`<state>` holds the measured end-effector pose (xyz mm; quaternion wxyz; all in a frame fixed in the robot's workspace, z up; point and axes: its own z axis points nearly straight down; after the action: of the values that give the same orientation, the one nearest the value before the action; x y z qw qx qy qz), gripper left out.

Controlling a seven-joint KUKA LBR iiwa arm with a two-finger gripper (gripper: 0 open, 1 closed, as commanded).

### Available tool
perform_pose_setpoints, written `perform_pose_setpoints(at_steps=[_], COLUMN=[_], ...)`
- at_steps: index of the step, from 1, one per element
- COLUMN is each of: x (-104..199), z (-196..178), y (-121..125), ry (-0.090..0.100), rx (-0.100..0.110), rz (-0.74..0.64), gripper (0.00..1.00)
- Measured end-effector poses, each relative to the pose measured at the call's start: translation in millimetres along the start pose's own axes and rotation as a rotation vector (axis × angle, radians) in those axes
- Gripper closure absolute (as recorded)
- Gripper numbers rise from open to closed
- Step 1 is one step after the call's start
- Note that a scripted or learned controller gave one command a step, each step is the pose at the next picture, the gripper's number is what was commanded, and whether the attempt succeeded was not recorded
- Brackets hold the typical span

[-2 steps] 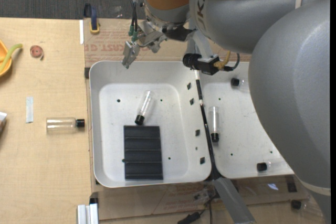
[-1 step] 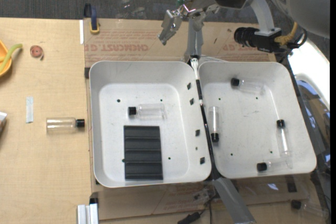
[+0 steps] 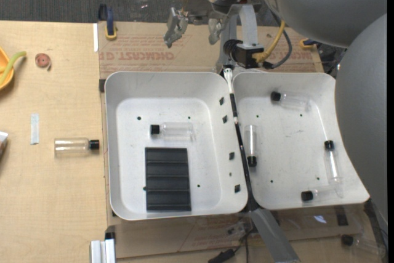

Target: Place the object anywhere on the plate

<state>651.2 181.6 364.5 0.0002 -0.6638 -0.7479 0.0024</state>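
The gripper (image 3: 192, 26) hangs high above the back edge of the left bin (image 3: 117, 132), fingers spread with nothing between them. A clear vial (image 3: 170, 130) lies in that bin just behind the dark ribbed plate (image 3: 167, 180). The gripper should probably descend squarely over the vial's middle and close across its width. Its glassy body is faint against the white floor.

Two shallow white bins sit side by side: the left bin (image 3: 117, 132) and the right bin (image 3: 345, 151).

Clear black-capped vials number six:
- one in the left bin (image 3: 170, 130)
- four in the right bin (image 3: 289, 98) (image 3: 251, 143) (image 3: 332, 162) (image 3: 317, 194)
- one on the bench at left (image 3: 75, 145)

One black ribbed plate (image 3: 167, 179) lies in the left bin.
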Motion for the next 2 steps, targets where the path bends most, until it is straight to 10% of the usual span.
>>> perform_pose_setpoints(at_steps=[1,2], x=[35.8,-23.7], z=[32.3,53.4], y=[12.3,5.3], ry=[0.000,0.000], rx=[0.001,0.001], rz=[0.201,0.362], gripper=[0.00,0.00])
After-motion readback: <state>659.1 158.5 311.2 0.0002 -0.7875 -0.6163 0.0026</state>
